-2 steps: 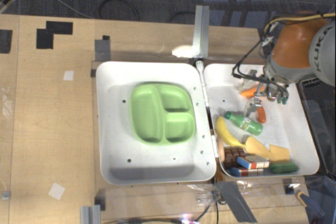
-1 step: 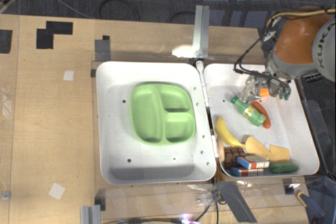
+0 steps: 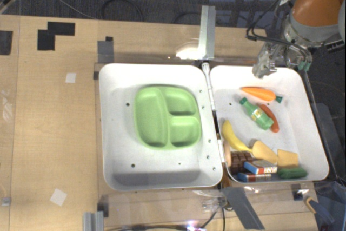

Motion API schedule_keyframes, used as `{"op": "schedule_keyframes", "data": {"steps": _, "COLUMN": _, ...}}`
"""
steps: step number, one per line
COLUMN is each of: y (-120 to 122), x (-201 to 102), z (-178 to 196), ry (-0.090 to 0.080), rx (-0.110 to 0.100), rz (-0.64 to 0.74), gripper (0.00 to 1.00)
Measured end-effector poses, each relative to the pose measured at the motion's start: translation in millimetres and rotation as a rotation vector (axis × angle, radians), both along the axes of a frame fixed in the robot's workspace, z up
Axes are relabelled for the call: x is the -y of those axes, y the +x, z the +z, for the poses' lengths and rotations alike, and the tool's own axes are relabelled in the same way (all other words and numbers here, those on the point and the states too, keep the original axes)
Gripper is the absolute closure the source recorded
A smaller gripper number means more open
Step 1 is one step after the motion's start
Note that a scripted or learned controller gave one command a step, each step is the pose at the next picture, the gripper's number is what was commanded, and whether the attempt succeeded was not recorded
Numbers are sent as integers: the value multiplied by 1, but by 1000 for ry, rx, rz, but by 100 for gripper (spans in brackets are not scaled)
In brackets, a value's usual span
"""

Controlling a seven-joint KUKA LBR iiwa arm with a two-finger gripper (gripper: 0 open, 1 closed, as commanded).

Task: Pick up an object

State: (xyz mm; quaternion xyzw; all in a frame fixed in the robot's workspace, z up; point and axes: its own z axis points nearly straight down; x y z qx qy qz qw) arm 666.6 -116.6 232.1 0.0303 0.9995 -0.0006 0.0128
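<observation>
Hovering over the far edge of the right bin, the gripper is holding nothing; its finger spread I cannot tell. Toy food is lying below it: a carrot, a green bottle, a banana.

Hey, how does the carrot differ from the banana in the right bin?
The carrot is orange with a green tip; the banana is plain yellow. The carrot lies nearly level across the view, toward the far part of the right bin; the banana runs at a slant, nearer the front by the bin's left wall. The carrot tapers straight; the banana curves. Both are elongated toy foods lying flat.
</observation>
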Motion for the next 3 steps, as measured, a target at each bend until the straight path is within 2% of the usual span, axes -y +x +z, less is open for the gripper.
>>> {"op": "schedule_keyframes", "data": {"steps": 1, "y": -3, "x": 1, "z": -7, "ry": 1, "rx": -12, "rz": -2, "gripper": 0}}
{"op": "schedule_keyframes", "data": {"steps": 2, "y": -49, "x": 41, "z": -134, "ry": 0, "rx": -11, "rz": -18, "gripper": 0}}
{"op": "schedule_keyframes", "data": {"steps": 3, "y": -26, "x": 0, "z": -144, "ry": 4, "rx": -13, "rz": -71, "gripper": 0}}
